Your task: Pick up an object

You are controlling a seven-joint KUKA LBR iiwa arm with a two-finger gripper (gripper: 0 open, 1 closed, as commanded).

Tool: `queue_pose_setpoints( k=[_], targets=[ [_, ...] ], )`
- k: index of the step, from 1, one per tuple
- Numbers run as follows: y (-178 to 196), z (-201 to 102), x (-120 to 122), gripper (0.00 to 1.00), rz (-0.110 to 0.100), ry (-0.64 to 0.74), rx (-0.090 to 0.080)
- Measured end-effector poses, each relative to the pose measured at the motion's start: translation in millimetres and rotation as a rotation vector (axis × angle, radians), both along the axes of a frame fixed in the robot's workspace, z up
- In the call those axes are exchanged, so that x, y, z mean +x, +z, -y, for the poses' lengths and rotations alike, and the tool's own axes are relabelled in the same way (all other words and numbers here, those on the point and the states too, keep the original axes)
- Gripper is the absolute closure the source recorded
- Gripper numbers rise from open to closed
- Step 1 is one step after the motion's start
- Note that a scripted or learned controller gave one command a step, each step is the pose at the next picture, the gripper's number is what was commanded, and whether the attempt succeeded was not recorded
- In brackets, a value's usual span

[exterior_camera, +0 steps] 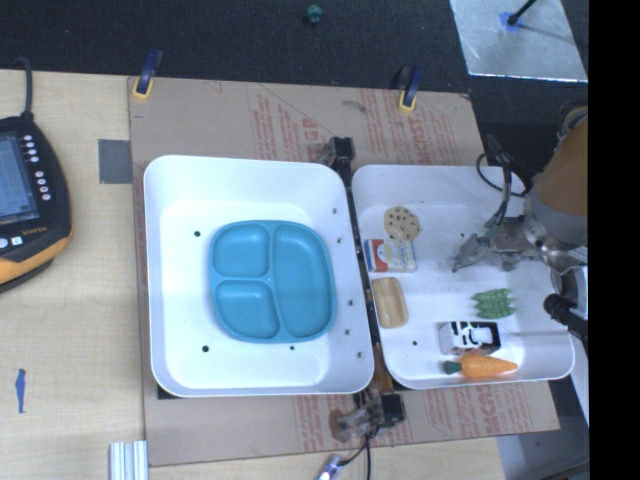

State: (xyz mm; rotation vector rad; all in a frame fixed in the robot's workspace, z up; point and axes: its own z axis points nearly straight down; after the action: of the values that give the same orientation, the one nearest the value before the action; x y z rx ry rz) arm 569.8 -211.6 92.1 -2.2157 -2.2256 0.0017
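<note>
Grey gripper (478,256) over right bin (430,183), near its right edge, fingers spread, gripping nothing | green toy (493,303) just below it | carrot (487,367) at bottom edge | blue tray (271,280) in left bin (170,268)

- A pale wood-grain surface (70,348) fills the left and lower part of the frame.
- A sheet of brown cardboard (260,118) with faded red print lies on it, held along its upper edge by two clamps (148,73) with blue handles.
- A dark carpeted floor (230,18) runs across the top of the frame.
- A pale grey square (510,23) lies on the floor at upper right, marked with blue tape.
- A black and orange handheld controller (25,203) rests at the left edge.
- A strip of grey tape (115,160) sits just left of the cardboard.
</note>
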Motion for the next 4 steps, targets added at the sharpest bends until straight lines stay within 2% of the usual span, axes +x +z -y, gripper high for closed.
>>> queue_pose_setpoints(
  k=[1, 2, 3, 4],
  targets=[
    [-0.7, 0.3, -46.0, 0.00, -0.003, 0.001, 0.000],
    [0.0, -35.3, 47.2, 0.00, 0.000, 0.000, 0.001],
    [30.9, -8.5, -80.5, 0.00, -0.002, -0.001, -0.001],
    [-0.6, 0.3, -17.6, 0.00, -0.001, 0.000, 0.000]
  ],
)
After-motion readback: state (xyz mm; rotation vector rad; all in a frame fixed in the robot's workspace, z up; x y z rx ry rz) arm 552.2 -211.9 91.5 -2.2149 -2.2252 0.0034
